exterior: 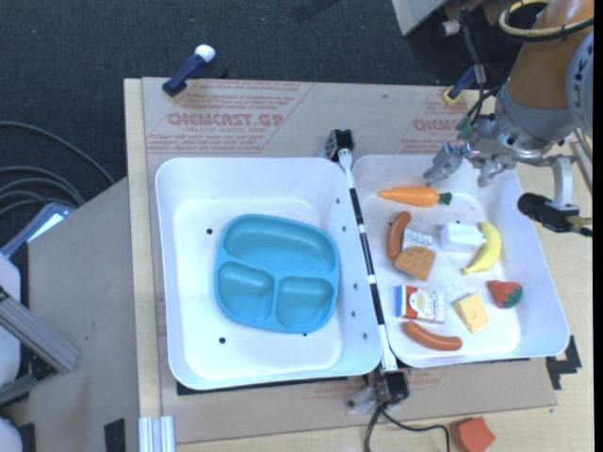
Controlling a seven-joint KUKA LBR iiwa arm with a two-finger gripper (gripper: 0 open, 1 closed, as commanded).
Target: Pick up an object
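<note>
The gripper (465, 163) hangs with fingers spread and nothing between them over the far edge of the right bin (545, 332), apparently lining up a pick on the toy carrot (409, 196) lying just below that edge.

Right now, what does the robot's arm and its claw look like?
The arm is grey with a rounded orange band above the wrist. A yellowish cable loops beside it. The gripper is silvery-grey metal with two thin fingers, and a black part sticks out nearby.
</note>
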